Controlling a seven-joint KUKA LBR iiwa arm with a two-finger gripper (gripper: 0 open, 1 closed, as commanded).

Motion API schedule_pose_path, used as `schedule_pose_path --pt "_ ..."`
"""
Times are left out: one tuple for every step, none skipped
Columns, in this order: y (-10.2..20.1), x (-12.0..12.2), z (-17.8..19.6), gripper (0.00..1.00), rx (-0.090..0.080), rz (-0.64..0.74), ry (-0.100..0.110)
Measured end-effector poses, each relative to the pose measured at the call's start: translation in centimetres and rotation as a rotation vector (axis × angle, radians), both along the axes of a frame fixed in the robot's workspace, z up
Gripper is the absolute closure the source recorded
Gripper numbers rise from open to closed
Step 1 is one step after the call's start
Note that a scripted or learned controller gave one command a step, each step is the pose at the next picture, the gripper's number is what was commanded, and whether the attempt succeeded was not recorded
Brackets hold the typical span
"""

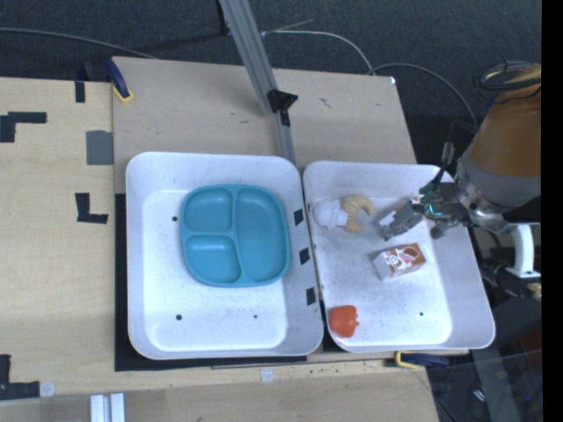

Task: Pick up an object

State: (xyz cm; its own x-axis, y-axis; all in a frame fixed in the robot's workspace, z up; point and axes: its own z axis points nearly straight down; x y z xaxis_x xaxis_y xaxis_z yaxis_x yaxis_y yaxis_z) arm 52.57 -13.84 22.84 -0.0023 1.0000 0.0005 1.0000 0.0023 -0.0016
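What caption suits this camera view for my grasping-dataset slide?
KUKA arm's claw hovers in the right bin near a croissant and small carton; blue divided plate fills the left.

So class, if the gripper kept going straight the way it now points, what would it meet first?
The gripper points left across the right bin. First in line looks like the tan and white toy, though its height above the bin is unclear.

Even, diffuse overhead light; moderately bright. The two shallow white plastic bins (149, 323) read slightly overexposed, with faint speckle noise. Shadows soft and short. Dark floor at top underexposed. Overall mild softness, low resolution; the grey-and-orange robot arm (506, 156) slightly blurred.
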Motion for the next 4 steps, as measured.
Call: schedule_pose_path --pt "0.0 0.0 0.0 0.00 0.000 0.000 0.000" --pt "-0.9 -0.2 -5.8 0.00 0.000 -0.002 0.006" --pt "-1.9 0.0 -10.6 0.00 -0.004 -0.002 -0.003" --pt "-2.1 0.5 -11.3 0.00 -0.009 -0.001 -0.020"
